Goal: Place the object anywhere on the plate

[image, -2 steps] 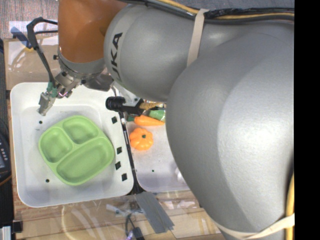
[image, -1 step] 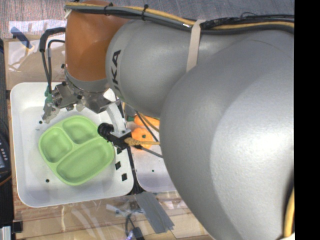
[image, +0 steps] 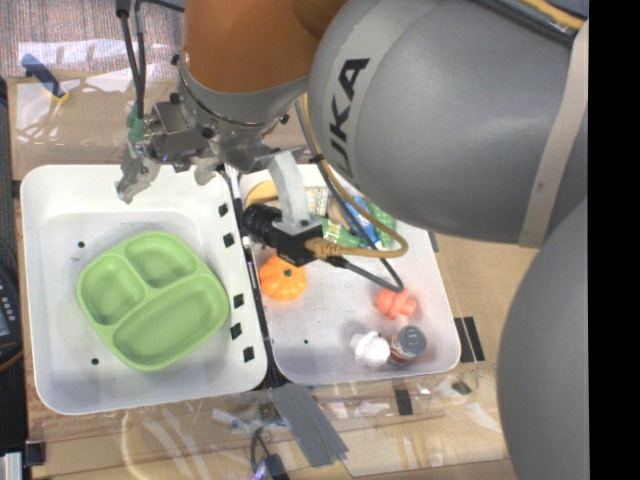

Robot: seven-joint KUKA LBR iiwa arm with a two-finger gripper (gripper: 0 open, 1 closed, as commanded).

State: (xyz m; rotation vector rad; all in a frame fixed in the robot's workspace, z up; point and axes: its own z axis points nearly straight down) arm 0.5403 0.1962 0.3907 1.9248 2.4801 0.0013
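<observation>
Gripper (image: 135, 176) hangs over the far edge of the left bin (image: 50, 230), grasp impossible to tell; green plate (image: 153, 298) lies mid-bin.

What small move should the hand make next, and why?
Probably shift the hand rightward toward the right bin: it hovers over the far edge of the left bin, while the orange pumpkin toy lies there, not on the green plate.

A tan bench (image: 70, 108) shows at the frame's left and bottom. A grey ribbed mat (image: 60, 8) crosses the upper left, and a grey tape strip (image: 310, 428) lies at bottom centre.
</observation>
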